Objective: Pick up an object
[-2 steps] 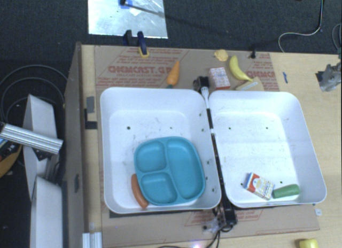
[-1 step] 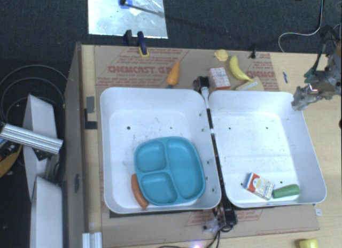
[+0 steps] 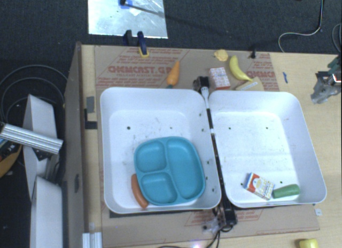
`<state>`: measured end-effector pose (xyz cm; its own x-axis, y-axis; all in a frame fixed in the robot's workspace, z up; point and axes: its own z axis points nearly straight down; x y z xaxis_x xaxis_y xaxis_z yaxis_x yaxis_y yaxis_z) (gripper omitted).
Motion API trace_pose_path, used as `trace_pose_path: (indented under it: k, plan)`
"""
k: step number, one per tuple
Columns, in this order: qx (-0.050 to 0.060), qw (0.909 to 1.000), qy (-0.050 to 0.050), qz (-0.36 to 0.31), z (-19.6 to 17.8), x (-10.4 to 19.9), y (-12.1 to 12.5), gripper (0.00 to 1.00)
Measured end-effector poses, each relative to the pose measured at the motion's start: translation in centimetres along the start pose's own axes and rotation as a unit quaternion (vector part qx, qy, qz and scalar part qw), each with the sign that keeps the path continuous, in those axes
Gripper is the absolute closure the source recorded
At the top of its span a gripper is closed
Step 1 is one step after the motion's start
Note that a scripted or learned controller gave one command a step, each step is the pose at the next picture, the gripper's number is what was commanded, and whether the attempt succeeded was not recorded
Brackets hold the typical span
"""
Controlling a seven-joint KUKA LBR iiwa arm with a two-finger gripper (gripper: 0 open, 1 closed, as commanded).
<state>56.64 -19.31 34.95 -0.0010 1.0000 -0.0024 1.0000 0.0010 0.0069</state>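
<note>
Gripper (image 3: 325, 87), metallic grey, at the right edge beyond the bins; grasp state cannot be told. Right bin (image 3: 307, 134), smooth white plastic, near corner: flat printed carton (image 3: 258, 185) just beside a rounded green object (image 3: 286, 191). Left bin (image 3: 115, 134): glossy teal three-compartment tray (image 3: 168, 170), orange sausage-shaped piece (image 3: 138, 191) alongside. Farther, on cardboard: curved yellow banana (image 3: 237, 69), tapered carrot (image 3: 173, 73).

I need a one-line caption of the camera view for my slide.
Left bin holds a blue divided plate and a sausage; right bin holds a small carton and a green object.
</note>
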Motion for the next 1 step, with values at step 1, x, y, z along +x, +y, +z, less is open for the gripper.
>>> trace_pose_path:
  k: [1]
  plan:
    - [0.001, 1.0000, 0.001, 0.000, -0.80, -1.36, -0.62, 1.00]
